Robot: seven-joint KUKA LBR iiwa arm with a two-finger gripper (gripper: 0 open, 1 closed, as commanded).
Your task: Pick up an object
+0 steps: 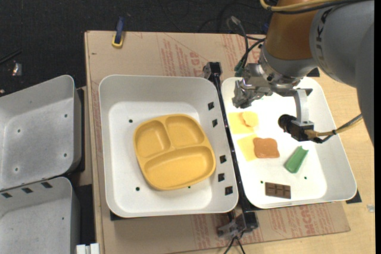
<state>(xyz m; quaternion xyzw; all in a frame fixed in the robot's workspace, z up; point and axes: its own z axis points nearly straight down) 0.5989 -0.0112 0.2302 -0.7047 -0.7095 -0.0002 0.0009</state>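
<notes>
Claw (pixel 246 94) low over right bin (pixel 333 128)

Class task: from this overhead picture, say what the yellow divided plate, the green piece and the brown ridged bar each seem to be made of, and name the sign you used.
Yellow divided plate: probably moulded plastic, smooth with a soft sheen, rounded compartment ridges.
Green piece: likely plastic or rubber, matte, uniform colour; too small to be sure.
Brown ridged bar: looks like plastic toy chocolate, with moulded squares; real chocolate cannot be ruled out.
</notes>
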